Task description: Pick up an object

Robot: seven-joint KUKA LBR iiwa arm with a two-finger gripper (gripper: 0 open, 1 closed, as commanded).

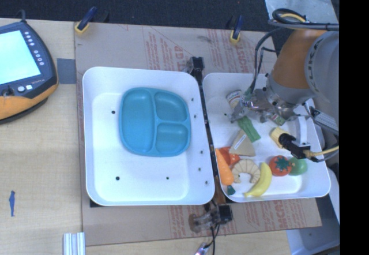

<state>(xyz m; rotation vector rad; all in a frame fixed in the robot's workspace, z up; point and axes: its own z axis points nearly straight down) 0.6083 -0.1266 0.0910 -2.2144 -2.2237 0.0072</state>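
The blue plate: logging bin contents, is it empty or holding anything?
Empty. The blue plate in the left bin shows three bare compartments.

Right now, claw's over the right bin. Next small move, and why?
Probably a short straight descent. The claw hovers at the upper left of the right bin, with the green block just below it in the view. The banana, carrot and tomato lie further toward the near edge. Height above the block can't be judged from this slant, so go slowly.
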